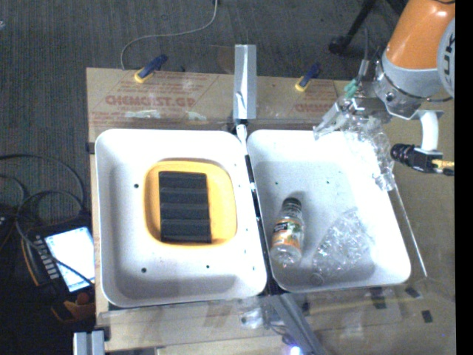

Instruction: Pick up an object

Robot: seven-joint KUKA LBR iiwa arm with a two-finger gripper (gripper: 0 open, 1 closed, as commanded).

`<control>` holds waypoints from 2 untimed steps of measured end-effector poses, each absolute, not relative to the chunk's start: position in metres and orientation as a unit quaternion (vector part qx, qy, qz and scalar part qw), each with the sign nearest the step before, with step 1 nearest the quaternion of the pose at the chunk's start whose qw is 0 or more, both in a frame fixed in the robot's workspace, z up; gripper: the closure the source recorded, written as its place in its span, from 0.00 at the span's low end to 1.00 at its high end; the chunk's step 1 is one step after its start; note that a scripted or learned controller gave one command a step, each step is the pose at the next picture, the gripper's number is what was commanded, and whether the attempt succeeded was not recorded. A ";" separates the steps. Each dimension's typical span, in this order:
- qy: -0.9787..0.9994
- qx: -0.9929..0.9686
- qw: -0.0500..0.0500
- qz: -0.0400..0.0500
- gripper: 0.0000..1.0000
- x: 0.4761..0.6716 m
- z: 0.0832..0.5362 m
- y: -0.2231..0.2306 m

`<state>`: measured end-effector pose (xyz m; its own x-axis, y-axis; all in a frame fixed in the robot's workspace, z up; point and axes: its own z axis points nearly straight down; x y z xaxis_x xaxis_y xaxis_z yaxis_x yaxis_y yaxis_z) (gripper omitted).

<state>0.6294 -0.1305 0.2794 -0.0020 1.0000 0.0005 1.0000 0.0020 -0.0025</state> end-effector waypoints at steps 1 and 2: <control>-0.692 -0.722 0.002 0.001 0.00 0.552 0.146 -0.097; -0.744 -0.668 -0.006 -0.006 0.00 0.550 0.094 -0.105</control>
